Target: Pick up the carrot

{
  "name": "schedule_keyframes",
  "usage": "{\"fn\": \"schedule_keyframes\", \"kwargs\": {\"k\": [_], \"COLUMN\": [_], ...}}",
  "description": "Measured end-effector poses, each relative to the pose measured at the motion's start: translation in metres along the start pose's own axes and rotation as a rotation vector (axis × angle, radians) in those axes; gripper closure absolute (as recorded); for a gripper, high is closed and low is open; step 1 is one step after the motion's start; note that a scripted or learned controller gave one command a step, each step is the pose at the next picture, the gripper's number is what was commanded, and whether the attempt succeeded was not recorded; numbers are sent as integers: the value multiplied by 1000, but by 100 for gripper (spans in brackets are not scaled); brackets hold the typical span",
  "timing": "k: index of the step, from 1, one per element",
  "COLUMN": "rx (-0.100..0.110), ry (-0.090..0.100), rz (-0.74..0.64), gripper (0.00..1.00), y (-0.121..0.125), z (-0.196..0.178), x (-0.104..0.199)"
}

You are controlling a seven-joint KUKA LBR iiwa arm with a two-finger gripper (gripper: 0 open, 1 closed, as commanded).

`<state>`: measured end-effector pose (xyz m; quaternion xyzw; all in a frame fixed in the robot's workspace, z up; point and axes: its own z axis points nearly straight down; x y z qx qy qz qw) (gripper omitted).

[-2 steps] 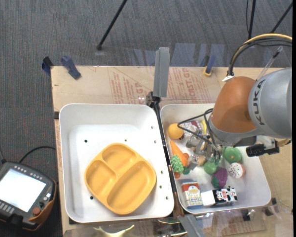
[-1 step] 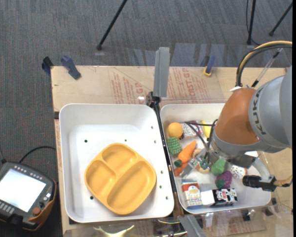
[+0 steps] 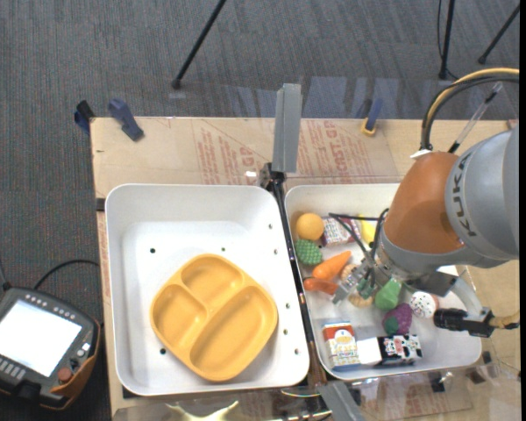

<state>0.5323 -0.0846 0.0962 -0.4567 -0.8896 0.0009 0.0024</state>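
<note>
We see the gripper (image 3: 358, 281) low in the right bin (image 3: 460, 351), just beside the carrot (image 3: 330, 267), which lies near the bin's left wall; we cannot tell how far it is open, and nothing is visibly held. The risk, we think, is that it catches a neighbour instead: the green ball (image 3: 309, 252), the orange ball (image 3: 309, 226) and a green block (image 3: 387, 294) crowd the carrot. The yellow plate (image 3: 213, 317) sits apart in the left bin (image 3: 127, 235)
</note>
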Motion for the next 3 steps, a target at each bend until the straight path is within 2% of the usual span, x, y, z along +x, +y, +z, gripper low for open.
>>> {"fn": "schedule_keyframes", "kwargs": {"k": [1,2,3], "rx": [-3,-7,1], "ry": [-1,-5,-2], "rz": [296,155,347], "gripper": [100,100,100], "y": [13,7,42], "z": [-111,-238,-246], "x": [94,107,157]}}
